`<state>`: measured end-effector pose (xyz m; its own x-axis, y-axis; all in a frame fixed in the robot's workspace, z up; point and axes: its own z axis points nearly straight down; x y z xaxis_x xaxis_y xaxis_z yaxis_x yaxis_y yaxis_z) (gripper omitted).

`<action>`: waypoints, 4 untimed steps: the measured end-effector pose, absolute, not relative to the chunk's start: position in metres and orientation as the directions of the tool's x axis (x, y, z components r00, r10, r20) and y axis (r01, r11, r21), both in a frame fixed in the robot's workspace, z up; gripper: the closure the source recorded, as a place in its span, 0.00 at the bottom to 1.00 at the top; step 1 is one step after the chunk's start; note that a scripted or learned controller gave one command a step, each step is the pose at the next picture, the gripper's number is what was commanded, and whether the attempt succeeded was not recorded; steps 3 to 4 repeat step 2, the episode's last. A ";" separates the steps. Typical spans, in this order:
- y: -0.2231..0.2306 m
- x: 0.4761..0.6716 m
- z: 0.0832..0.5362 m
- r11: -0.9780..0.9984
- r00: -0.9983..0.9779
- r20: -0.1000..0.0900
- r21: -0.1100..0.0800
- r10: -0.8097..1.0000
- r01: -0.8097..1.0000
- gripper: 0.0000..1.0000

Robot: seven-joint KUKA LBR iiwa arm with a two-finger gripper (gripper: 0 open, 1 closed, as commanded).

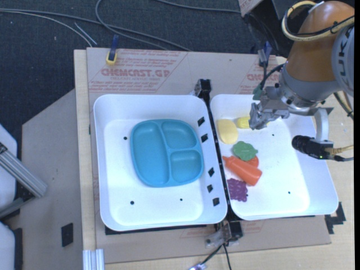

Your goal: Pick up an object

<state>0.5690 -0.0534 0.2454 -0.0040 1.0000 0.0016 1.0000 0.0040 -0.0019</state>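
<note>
The right bin [292,190] holds a pale yellow lemon-like piece [227,131], a small yellow piece [243,122] beside it, an orange carrot with green leaves [245,163] and a purple grape bunch [237,190]. My gripper [257,121] hangs low over the bin's upper left part, its tip right next to the small yellow piece. Whether anything sits between its tips is hidden by the gripper body.
A blue divided plate [166,152] lies in the left bin [112,201]. A black divider strip [209,151] runs between the bins. The right half of the right bin is bare white floor. Cables trail on the dark floor behind the bench.
</note>
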 end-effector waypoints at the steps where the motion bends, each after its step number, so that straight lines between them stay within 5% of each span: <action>1: -0.002 0.576 0.231 0.006 -0.006 0.002 -0.003 1.000 1.000 1.00; 2: 0.054 0.587 0.222 0.006 -0.006 0.002 0.000 1.000 1.000 1.00; 4: 0.054 0.587 0.222 0.006 -0.006 0.002 0.000 1.000 1.000 1.00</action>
